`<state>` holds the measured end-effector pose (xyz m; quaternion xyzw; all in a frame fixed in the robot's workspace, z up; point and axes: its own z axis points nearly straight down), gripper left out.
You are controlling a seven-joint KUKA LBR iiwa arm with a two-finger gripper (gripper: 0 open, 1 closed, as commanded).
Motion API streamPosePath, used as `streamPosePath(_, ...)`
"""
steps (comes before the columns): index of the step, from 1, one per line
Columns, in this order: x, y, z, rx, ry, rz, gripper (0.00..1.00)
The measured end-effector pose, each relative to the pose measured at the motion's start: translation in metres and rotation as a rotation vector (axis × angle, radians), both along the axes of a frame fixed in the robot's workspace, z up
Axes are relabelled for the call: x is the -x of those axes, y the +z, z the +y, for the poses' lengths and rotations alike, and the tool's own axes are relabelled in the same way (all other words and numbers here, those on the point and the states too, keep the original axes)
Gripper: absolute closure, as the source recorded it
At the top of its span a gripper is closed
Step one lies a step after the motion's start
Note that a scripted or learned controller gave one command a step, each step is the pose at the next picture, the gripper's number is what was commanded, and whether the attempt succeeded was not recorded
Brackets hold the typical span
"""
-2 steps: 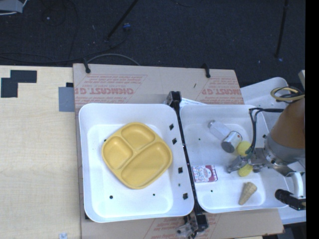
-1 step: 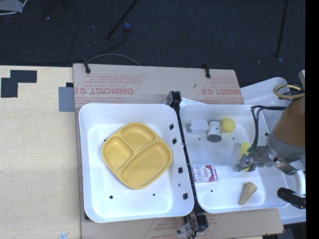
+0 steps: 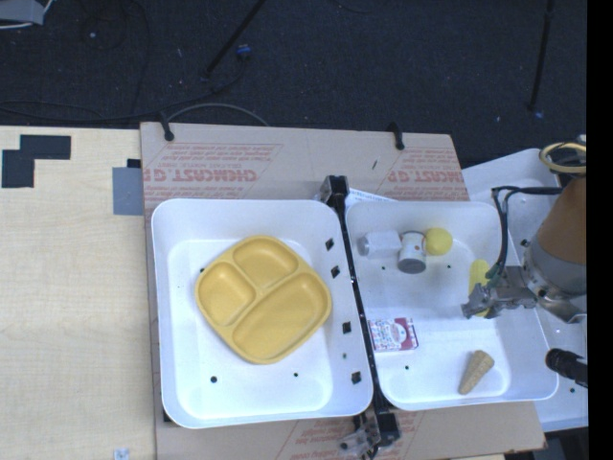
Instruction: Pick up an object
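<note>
The pincer [image 3: 482, 305] sits at the right edge of the right bin [image 3: 431, 391]. It is small and dark from here, and I cannot tell how it is set or if it has anything in it. Nothing looks lifted up.

Things to pick from all lie in that right bin. A yellow ball [image 3: 438, 241] is near the top, touching a little grey cup [image 3: 413, 253]. A white block [image 3: 379, 242] lies just left of the cup. A small yellow thing [image 3: 478, 274] is right beside the pincer, a bit above it. A red and white packet [image 3: 393, 334] lies flat near the middle wall. A tan cone [image 3: 475, 371] lies near the bottom right corner. The left bin [image 3: 177, 353] has a big yellow tray [image 3: 263, 298] with three parts.

I think the arm is just getting ready to grab. To do it well, it should pick one thing that sits alone, like the cone or the small yellow thing, since those are closest. It should come straight down over the middle of it. The ball may roll away, and the flat packet looks hard to pinch.

The arm [image 3: 565, 238] comes in from the right. Its orange band is above the wrist, over the bin's right wall, and the wrist points left and down into the bin.
</note>
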<state>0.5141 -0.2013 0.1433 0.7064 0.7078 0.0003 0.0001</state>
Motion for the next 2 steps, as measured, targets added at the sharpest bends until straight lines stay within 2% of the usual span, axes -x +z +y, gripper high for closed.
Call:
streamPosePath(1, 0.001, 0.056, 0.01, 0.0, 0.0, -0.001, 1.0)
streamPosePath(2, 0.001, 0.092, 0.009, 0.001, 0.001, 0.0, 1.0)
